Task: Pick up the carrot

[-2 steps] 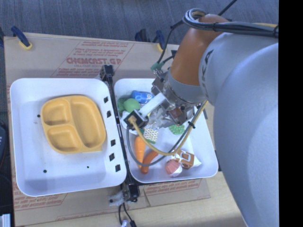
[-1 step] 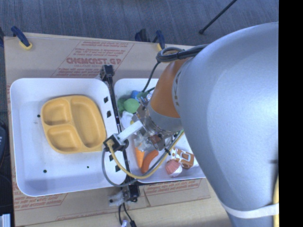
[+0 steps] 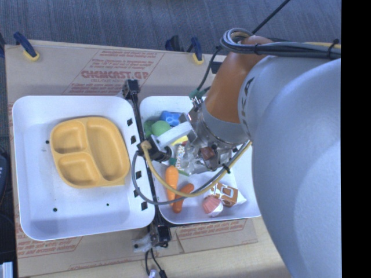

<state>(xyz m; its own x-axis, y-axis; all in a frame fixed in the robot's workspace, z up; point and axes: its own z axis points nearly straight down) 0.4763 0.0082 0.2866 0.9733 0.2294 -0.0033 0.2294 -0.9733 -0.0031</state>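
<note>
Arm (image 3: 290,143); end effector (image 3: 184,155) above carrot (image 3: 171,177).

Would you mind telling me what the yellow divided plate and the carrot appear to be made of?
The yellow divided plate looks like moulded plastic with a matte finish: uniform colour, soft rounded compartment edges. The carrot seems to be smooth toy plastic, judging by its even orange surface, though real is not excluded.
</note>
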